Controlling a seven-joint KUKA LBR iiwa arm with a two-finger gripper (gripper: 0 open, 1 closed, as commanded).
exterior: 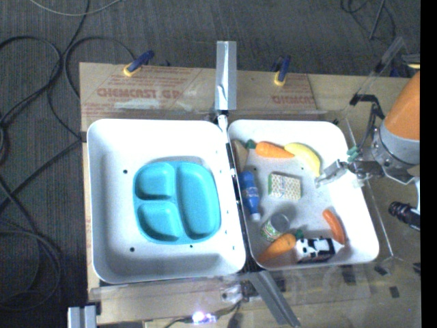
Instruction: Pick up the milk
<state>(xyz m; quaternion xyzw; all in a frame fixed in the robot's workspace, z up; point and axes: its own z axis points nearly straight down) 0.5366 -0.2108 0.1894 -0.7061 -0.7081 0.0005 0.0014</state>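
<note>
- Surface (102, 91): brown board with two clamps on the far edge, carrying two shallow white bins side by side.
- Left bin (109, 149): holds a blue divided tray (177, 200), three compartments, lying flat near the centre.
- Right bin (355, 203): holds the loose items.
- Milk (315, 249): small carton with black-and-white cow patches, lying at the near edge of the right bin, just beside a carrot (278, 247) on its left.
- A second carrot (273, 149) sits at the far side of the right bin, next to a banana (305, 157).
- A small orange piece (334, 225) lies near the right wall, just above the milk.
- Blue bottle (249, 195) lies along the left wall of the right bin; a pale square packet (284, 185) rests mid-bin; a small grey-lidded jar (276, 224) sits below it.
- Gripper (332, 173): reaching in over the right rim of the right bin, near the banana, well apart from the milk.
- Jaws: too small and blurred here; cannot tell whether wide or narrow. Nothing visible between them.
</note>
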